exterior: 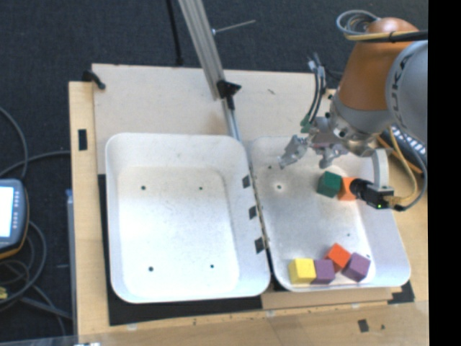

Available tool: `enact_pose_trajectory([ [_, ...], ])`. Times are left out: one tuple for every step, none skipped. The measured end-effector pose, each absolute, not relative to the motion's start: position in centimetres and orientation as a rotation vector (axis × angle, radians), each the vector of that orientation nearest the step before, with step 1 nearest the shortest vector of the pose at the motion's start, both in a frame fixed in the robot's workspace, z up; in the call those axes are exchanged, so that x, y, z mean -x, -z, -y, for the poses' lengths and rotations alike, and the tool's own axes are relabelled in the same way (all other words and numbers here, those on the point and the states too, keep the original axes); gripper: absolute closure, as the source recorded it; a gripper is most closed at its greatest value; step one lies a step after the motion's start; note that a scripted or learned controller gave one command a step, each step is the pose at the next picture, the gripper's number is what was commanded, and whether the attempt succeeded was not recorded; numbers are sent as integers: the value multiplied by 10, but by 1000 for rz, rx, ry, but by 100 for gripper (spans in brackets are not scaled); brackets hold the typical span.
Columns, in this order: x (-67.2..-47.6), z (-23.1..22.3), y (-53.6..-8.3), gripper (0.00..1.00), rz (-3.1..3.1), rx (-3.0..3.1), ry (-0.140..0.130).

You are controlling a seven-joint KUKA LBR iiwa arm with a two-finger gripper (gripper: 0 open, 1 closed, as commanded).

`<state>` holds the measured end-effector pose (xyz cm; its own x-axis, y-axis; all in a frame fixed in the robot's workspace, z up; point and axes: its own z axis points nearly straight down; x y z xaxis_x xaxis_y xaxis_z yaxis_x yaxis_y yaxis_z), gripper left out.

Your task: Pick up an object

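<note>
In the right bin (288, 215), a green block (330, 185) lies at the upper right with an orange block (348, 189) touching its right side. My gripper (310, 155) hangs over the bin's upper part, just above and left of the green block. It is open, with nothing between its fingers. Along the bin's front edge sit a yellow block (302, 269), a purple block (323, 271), an orange block (338, 254) and another purple block (356, 266).
The left bin (176, 218) sits beside the right one, with small black clips along their shared edge. A slanted metal pole (205, 42) rises behind the bins. Cables hang off the arm at the right.
</note>
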<state>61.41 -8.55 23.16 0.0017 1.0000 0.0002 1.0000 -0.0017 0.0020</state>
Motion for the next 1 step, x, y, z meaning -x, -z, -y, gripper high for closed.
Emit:
enact_pose_trajectory([
  [-606,156,-254,0,-2212,-2223,1],
])
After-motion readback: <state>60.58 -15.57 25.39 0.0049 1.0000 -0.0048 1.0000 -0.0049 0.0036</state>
